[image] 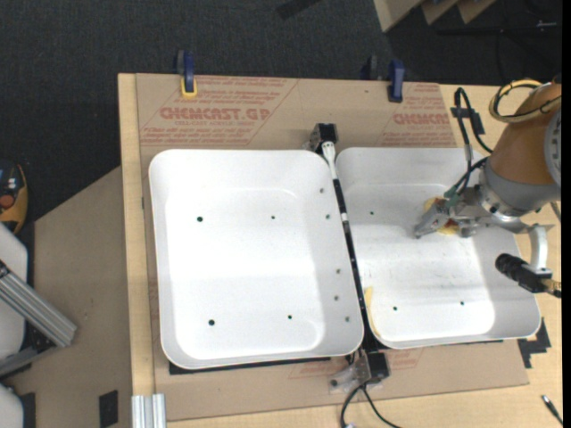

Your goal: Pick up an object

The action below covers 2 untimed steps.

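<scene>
One small yellowish object [460, 228] lies in the right bin [419, 324], directly beneath the gripper [439, 219], touching or nearly so. Whether the tool is wide, narrow or gripping, I cannot tell; little travel seems needed.

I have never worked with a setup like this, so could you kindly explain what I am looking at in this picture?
One camera looks down at a slant on a bench covered in brown board. Two shallow white bins sit side by side: the left bin and the right bin. The grey and orange shape at the right is a robot arm. Its gripper is low over the right bin, near something small and yellowish that is too blurred to name. Whether it holds anything cannot be told.
</scene>
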Tool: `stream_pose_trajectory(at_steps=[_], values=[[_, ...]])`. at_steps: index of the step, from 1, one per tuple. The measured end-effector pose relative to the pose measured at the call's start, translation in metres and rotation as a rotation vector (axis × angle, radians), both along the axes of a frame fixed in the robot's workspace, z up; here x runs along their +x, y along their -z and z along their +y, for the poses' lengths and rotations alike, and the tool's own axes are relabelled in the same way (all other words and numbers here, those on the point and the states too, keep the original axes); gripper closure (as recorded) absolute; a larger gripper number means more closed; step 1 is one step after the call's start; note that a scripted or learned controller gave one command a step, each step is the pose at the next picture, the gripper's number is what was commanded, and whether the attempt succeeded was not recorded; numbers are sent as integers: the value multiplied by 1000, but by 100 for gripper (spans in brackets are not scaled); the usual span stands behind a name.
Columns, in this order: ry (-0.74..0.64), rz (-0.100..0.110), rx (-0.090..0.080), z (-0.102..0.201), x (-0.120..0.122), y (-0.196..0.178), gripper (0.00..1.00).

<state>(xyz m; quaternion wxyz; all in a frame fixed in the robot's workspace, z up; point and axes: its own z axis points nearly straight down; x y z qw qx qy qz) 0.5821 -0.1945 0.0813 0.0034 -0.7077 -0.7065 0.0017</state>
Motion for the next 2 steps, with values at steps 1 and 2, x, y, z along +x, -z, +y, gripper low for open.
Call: stream_pose_trajectory(at_steps=[1, 2], values=[[-1, -10, -3, 0, 3, -15, 100], [1, 2, 2, 23, -89, -2, 100]])
